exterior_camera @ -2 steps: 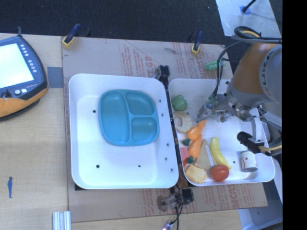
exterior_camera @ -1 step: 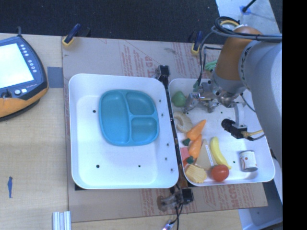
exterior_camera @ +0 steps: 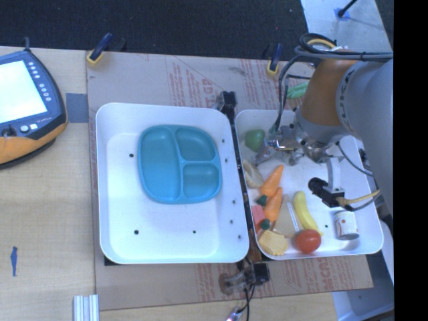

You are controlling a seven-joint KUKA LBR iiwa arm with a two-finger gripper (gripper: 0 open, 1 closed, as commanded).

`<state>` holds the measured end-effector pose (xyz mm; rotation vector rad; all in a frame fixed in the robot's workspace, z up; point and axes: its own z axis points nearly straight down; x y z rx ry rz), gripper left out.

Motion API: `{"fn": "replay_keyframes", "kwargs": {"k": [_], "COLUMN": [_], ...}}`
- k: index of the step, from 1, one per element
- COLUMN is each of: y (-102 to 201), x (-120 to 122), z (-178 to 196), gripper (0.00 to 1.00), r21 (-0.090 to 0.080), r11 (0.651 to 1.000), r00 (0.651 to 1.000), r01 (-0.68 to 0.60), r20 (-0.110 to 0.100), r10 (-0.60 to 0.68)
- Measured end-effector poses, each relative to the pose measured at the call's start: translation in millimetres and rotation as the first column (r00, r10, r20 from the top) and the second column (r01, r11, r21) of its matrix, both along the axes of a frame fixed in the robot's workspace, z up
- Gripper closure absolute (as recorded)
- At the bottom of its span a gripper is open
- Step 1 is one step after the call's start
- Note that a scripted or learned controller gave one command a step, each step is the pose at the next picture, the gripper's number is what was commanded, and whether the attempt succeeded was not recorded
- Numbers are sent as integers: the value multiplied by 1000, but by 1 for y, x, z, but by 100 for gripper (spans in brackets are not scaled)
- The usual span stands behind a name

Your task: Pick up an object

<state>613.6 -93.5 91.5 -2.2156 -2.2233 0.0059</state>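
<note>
My gripper (exterior_camera: 286,151) hangs over the back of the right bin (exterior_camera: 364,246), its fingers (exterior_camera: 263,156) spread open with nothing between them. Just left of it lies a green round toy (exterior_camera: 254,139). In front of it, two orange carrots (exterior_camera: 271,179) lie end to end toward the bin's middle. A yellow banana (exterior_camera: 304,211), a red tomato (exterior_camera: 307,241), a yellow ridged piece (exterior_camera: 273,243), a beige piece (exterior_camera: 251,174) and a small white can (exterior_camera: 346,226) also lie in this bin.
The left bin (exterior_camera: 120,233) holds a blue divided plate (exterior_camera: 179,164). A tablet in an orange case (exterior_camera: 27,105) sits on the bench at far left. Clamps (exterior_camera: 99,49) hold the board's back edge.
</note>
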Motion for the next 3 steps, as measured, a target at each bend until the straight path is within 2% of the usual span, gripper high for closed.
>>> {"fn": "replay_keyframes", "kwargs": {"k": [1,3], "y": [1,-20], "x": [36,36], "z": [-1,-2], "gripper": [0,0], "r21": [10,12], "r11": [1000,1000], "r00": [999,999], "r01": [-5,-5], "r20": [-36,-40], "r10": [5,5]}}
